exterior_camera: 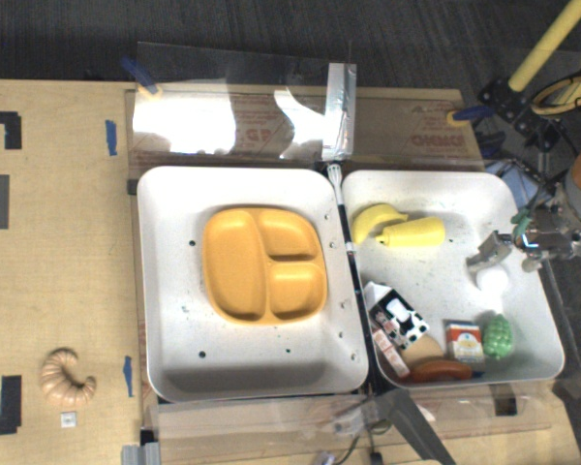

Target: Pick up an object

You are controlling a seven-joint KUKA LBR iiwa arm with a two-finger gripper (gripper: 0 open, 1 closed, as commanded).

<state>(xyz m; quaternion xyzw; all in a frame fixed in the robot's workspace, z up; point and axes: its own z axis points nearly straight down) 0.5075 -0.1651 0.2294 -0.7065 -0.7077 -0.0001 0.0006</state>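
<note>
The claw [499, 250] hovers low at the right bin's [436, 187] right side; whether it is wide or narrow, I cannot tell. From the left: an orange divided tray [264, 263] in the left bin [165, 289], then a yellow object [399, 229] lying crosswise, well left of the claw. A white ball [491, 279] sits just below the claw, nearest, near the right wall.
</note>
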